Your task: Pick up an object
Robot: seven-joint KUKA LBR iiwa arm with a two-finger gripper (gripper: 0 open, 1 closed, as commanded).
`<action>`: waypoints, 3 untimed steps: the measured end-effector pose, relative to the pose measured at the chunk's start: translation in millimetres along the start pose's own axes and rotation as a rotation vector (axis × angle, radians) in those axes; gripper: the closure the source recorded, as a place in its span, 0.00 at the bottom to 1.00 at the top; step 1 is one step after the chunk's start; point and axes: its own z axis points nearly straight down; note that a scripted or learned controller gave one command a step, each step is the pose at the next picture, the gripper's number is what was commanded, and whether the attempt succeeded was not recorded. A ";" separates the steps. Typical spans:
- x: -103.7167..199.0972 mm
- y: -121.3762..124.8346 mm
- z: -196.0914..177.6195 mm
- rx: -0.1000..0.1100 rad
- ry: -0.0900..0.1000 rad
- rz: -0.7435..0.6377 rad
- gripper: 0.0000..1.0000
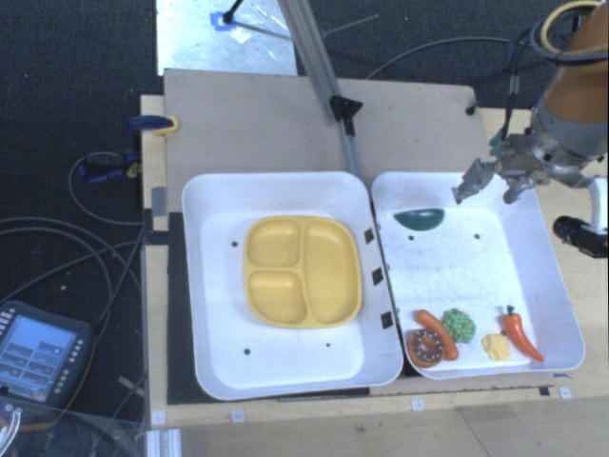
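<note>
My gripper (pixel 495 186) hangs over the back edge of the right bin (pixel 542 255), fingers spread open with nothing between them. A dark green bowl-shaped piece (pixel 419 220) lies just left of and below it, near the bin's back wall. Along the bin's front edge lie a brown donut (pixel 422 347), a red sausage (pixel 436 332), a green broccoli (pixel 459 325), a small yellow piece (pixel 496 347) and an orange-red pepper (pixel 520 334).
The left bin (pixel 219 350) holds a yellow divided plate (pixel 303 270). A grey pole (pixel 314 46) slants down from the top to the gap between the bins. Cables and a tablet (pixel 33 346) lie off the bench on the left.
</note>
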 end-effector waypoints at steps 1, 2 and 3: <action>0.0 0.0 -0.1 0.000 0.000 0.001 0.00; 5.0 8.9 53.3 0.004 0.000 -0.002 0.00; 10.6 15.8 111.1 0.005 0.000 -0.002 0.00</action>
